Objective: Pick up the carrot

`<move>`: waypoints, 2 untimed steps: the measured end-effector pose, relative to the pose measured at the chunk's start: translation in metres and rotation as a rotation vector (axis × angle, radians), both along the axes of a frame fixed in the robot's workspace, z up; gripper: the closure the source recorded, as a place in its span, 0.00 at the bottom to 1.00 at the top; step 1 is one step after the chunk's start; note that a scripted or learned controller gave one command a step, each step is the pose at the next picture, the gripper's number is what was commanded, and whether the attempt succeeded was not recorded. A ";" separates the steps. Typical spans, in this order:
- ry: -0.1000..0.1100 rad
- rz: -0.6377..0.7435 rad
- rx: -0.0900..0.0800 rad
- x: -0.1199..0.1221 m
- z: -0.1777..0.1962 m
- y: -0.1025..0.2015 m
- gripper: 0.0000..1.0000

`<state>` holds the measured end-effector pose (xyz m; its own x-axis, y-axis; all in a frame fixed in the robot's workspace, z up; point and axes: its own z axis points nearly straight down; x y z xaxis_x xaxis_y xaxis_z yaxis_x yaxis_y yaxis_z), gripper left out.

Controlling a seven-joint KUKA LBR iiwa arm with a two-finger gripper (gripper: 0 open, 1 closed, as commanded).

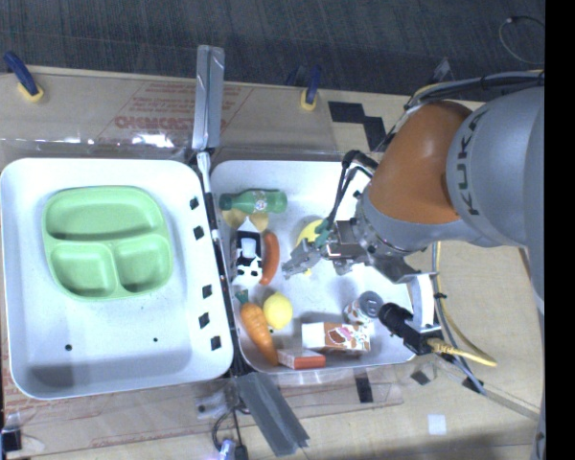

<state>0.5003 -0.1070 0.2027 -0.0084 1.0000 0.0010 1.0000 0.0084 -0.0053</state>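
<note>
The gripper (302,257), jaws parted and gripping nothing, hangs above the right bin (297,175), up and right of the carrot (257,330).

I can read "KUKA" in orange letters on the grey arm (489,175). Red print on the cardboard (163,113) behind the bins is unreadable (upside down, blurred).

The arm (460,180) hides the right bin's (297,175) far side (fingertips too blurred to read).
</note>
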 end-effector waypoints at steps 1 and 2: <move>-0.004 0.307 0.000 0.030 -0.011 0.068 0.00; -0.001 0.580 0.002 -0.019 -0.012 0.136 0.00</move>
